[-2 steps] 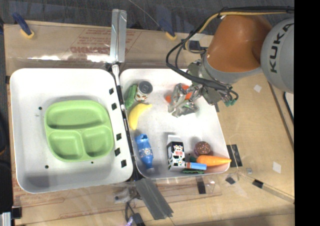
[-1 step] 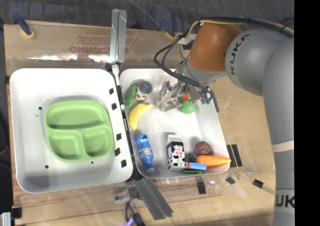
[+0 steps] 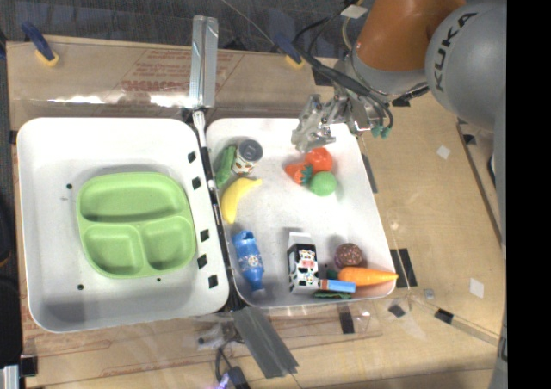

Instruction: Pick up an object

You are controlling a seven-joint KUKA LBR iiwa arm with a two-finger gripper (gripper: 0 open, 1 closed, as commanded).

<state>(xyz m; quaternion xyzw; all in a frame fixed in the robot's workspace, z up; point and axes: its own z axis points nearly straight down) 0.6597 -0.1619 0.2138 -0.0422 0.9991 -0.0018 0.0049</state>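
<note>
The tool [image 3: 312, 132] hangs over the far part of the right bin [image 3: 366, 206], just above the orange and green toy [image 3: 315, 170]. I cannot tell how it is set. It should descend straight, centred on the toy, away from the bin wall.

A grey KUKA arm [image 3: 469, 43], lettered in black on its rounded casing, is banded in glossy orange above the wrist. Black cables are looped around the joint at 11 o'clock, ending in a metallic two-finger gripper [image 3: 310, 133].
</note>
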